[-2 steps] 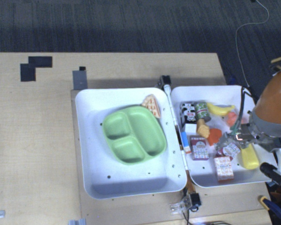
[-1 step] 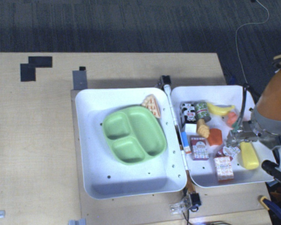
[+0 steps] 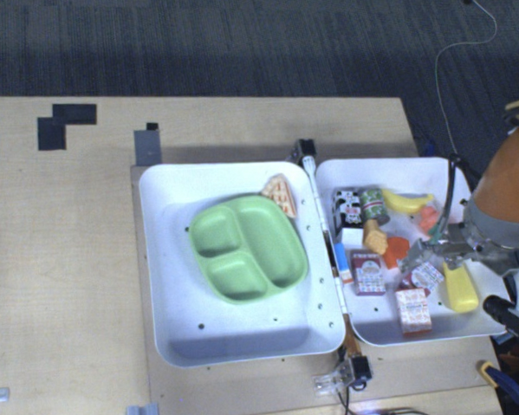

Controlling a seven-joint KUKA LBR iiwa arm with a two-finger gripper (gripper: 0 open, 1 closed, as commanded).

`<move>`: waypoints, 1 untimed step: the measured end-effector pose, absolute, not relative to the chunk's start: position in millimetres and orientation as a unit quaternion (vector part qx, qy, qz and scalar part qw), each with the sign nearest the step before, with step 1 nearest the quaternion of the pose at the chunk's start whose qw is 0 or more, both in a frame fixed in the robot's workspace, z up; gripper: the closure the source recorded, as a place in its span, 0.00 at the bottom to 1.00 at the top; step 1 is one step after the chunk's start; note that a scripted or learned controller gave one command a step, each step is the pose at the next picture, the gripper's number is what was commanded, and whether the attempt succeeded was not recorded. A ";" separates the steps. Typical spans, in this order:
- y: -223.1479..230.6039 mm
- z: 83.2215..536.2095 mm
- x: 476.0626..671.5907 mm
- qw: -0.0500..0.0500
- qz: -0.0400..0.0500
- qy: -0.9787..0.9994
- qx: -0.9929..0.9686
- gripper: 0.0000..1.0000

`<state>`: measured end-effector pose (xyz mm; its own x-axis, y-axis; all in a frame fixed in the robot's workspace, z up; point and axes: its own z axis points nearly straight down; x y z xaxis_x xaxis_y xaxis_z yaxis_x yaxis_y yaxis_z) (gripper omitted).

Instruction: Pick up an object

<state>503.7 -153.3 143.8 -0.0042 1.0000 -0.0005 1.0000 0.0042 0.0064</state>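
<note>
Two white bins are sitting side by side on the wooden bench. The left bin (image 3: pixel 159 277) is holding a green divided tray (image 3: pixel 247 246) lying flat near its middle, and a small waffle-patterned piece (image 3: pixel 279 193) is peeking out from behind the tray's far right corner, against the bin wall. The right bin (image 3: pixel 422 335) is crowded with small things: a black-and-white carton (image 3: pixel 347 208) and a green can (image 3: pixel 373 205) are lying at the far left, a yellow banana (image 3: pixel 405 202) is stretching beside the can, and something orange-red (image 3: pixel 428 217) is sitting just past the banana's tip. Lower down, a tan bottle-shaped piece (image 3: pixel 374 237) is resting beside a red block (image 3: pixel 397 249), a blue-and-white item (image 3: pixel 342 257) is lying along the left wall, a dark red packet (image 3: pixel 368 271) is sitting just beside it, and a red-and-white box (image 3: pixel 413 310) is lying near the front wall. A yellow bottle (image 3: pixel 461 289) is lying toward the right side. The grey arm (image 3: pixel 506 189) is reaching in from the right, and its gripper (image 3: pixel 435 255) is hanging low among this clutter, just beside the red block and directly over a small silvery wrapped piece (image 3: pixel 426 276), with the yellow bottle close on its right. Whether the gripper is wide, narrow or closed on anything is something I cannot tell, since its metal parts are blending with the things beneath.
</note>
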 end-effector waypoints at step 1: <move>-130.0 90.0 491.7 0.012 0.003 0.706 0.708 0.00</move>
<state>491.7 -130.0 90.0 0.0018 0.9999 -0.0123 0.9998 -0.0015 0.0208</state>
